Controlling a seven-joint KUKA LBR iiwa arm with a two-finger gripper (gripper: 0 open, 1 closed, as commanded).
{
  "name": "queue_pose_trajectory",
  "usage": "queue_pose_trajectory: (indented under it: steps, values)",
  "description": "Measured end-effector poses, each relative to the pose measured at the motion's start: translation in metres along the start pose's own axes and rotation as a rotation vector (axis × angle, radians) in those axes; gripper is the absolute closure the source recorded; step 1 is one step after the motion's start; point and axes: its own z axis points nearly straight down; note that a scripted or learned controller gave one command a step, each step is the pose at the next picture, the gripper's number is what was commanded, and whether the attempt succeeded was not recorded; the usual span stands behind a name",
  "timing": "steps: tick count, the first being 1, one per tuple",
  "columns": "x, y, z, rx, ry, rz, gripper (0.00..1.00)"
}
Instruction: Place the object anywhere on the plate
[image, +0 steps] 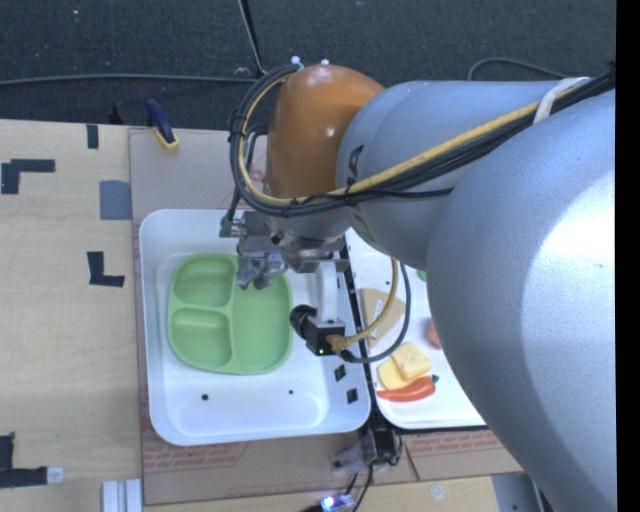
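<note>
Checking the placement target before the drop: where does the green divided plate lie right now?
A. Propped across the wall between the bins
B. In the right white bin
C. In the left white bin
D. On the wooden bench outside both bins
C. The green divided plate lies flat on the floor of the left white bin, while the yellow and red food pieces sit in the right white bin.
</note>
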Motion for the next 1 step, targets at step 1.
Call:
queue_pose_trajectory:
  steps: [1]
  values:
    - [-0.001,-0.0002,0.0006,0.001,-0.001,0.001,0.0]
